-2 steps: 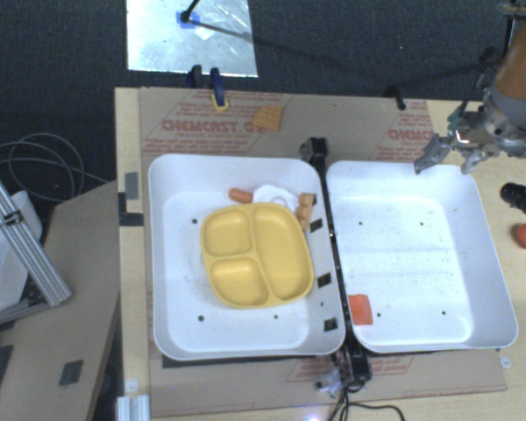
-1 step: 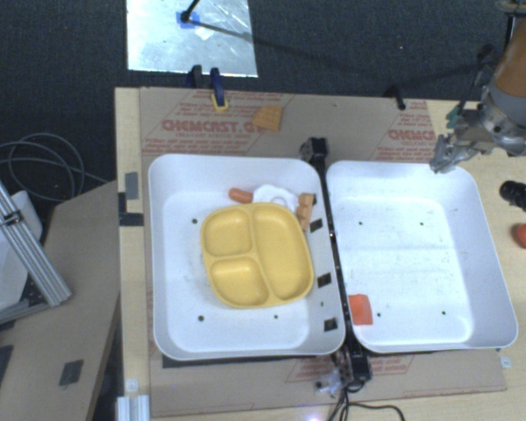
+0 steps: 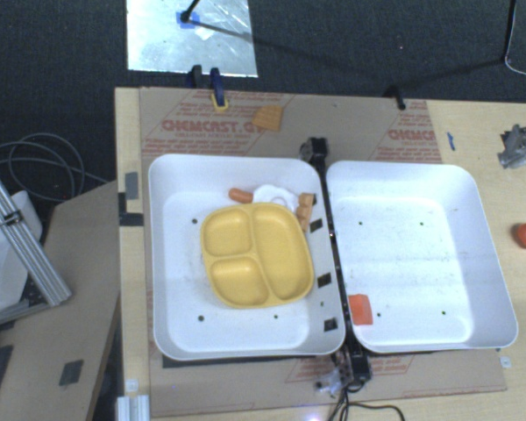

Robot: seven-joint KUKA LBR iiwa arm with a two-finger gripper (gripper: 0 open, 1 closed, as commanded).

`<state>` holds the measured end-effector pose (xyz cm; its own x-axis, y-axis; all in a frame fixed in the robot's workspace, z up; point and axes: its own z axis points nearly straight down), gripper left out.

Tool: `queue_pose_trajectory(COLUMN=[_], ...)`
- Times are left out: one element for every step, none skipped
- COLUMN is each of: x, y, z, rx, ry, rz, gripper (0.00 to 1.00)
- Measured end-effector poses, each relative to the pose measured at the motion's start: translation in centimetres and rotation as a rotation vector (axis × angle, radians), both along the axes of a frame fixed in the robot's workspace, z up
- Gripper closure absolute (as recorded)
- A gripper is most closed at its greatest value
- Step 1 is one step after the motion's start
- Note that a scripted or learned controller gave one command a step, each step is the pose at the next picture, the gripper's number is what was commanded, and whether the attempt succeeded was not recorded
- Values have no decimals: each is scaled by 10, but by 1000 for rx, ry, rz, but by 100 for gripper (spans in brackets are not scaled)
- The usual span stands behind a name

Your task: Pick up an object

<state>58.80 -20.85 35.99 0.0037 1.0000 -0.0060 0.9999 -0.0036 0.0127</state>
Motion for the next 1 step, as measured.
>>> queue_pose_trajectory(x=[60], y=[76], z=[-214], rx=[10], ry=[19], rz=[14], gripper=[100])
